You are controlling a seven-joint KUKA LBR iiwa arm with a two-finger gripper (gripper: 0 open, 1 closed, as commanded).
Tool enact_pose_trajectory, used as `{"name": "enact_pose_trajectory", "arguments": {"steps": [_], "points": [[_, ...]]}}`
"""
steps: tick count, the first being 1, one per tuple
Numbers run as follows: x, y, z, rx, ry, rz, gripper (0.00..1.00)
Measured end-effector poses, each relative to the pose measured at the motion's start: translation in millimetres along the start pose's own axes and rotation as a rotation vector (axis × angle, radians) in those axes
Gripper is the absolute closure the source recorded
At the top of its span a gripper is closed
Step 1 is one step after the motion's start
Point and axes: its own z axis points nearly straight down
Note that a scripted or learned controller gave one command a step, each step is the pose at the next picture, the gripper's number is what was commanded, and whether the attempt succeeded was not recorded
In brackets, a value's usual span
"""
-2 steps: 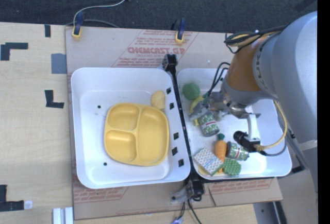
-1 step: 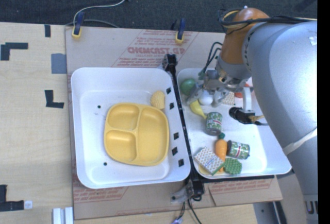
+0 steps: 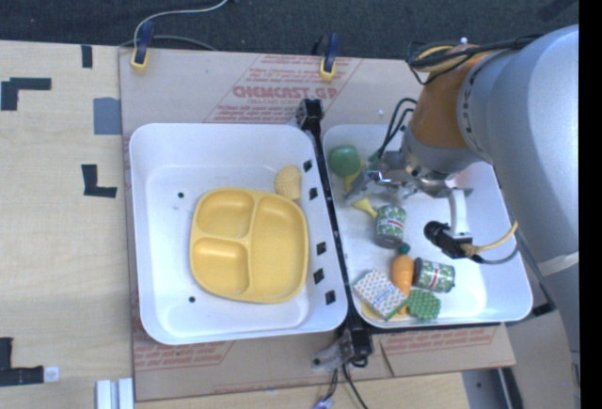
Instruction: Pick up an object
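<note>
Camera view: the gripper (image 3: 376, 180) is low in the right bin (image 3: 489, 290), near a green ball (image 3: 344, 159) and a can (image 3: 390, 226); whether its fingers are spread or clenched cannot be told. Nothing appears lifted, so the pick is judged not yet done. The cardboard (image 3: 273, 92) reads "CHEMCAST GP". A yellow tray (image 3: 249, 243) lies in the left bin (image 3: 155, 210).

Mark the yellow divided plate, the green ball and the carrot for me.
yellow divided plate (image 3: 250, 243), camera view, central ridge.
green ball (image 3: 344, 159), camera view, top surface.
carrot (image 3: 403, 273), camera view, orange body.
</note>
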Motion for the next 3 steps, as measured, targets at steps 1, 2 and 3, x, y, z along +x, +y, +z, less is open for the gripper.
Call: {"name": "enact_pose_trajectory", "arguments": {"steps": [1,2,3], "points": [[0.4,-42.4,-0.7,-0.004,-0.001,0.000,0.00],[1.7,4.4,-0.2,-0.004,0.000,-0.001,0.00],[-3.0,-95.2,-0.5,-0.001,0.000,0.002,0.00]]}}
